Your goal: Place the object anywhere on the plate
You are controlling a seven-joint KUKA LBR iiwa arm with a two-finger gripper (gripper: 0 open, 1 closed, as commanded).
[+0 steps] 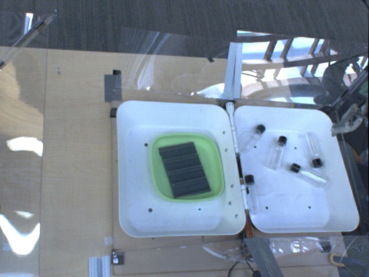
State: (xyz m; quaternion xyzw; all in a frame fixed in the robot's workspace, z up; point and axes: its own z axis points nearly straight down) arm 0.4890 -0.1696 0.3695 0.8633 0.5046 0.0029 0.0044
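Camera view: claw (346, 117) at right edge, grip state indiscernible; clear vials (277, 153) need a centred pinch, then green plate (216, 166).

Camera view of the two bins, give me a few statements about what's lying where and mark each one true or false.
1. The green plate sits in the left bin. True.
2. A dark ridged block lies on the plate. True.
3. The clear vials lie on the plate. False: they lie in the right bin.
4. The right bin holds a single vial. False: several lie there, scattered.
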